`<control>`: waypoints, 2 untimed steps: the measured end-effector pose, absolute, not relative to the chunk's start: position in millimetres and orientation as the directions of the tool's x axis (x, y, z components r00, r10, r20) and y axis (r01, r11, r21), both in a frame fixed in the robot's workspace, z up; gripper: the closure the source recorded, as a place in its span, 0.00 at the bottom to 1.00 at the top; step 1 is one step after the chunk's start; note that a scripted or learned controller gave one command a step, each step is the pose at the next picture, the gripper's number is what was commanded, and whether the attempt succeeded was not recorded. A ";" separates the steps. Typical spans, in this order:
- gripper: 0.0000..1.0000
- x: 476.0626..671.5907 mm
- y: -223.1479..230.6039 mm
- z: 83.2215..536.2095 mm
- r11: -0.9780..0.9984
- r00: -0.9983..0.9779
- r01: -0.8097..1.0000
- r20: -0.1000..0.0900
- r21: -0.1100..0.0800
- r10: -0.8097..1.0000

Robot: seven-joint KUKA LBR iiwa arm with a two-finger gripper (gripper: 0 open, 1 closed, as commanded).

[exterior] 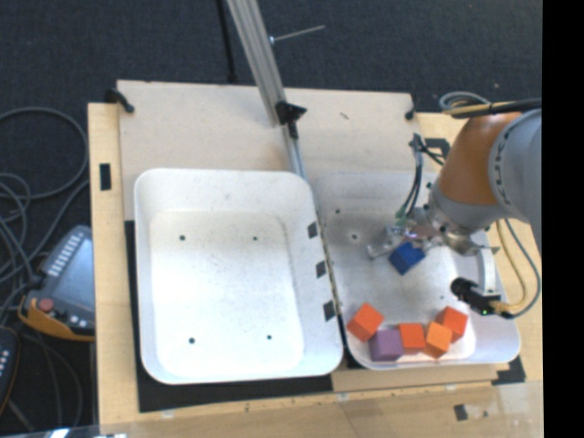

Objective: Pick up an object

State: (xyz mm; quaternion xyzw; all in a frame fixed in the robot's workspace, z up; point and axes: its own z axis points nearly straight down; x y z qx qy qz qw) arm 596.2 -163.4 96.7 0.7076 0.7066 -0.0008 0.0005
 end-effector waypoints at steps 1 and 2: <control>0.00 560.2 -124.9 97.5 0.002 -0.002 1.000 -0.001 0.001 1.000; 0.00 602.3 -110.1 139.4 0.005 -0.005 1.000 -0.001 0.008 1.000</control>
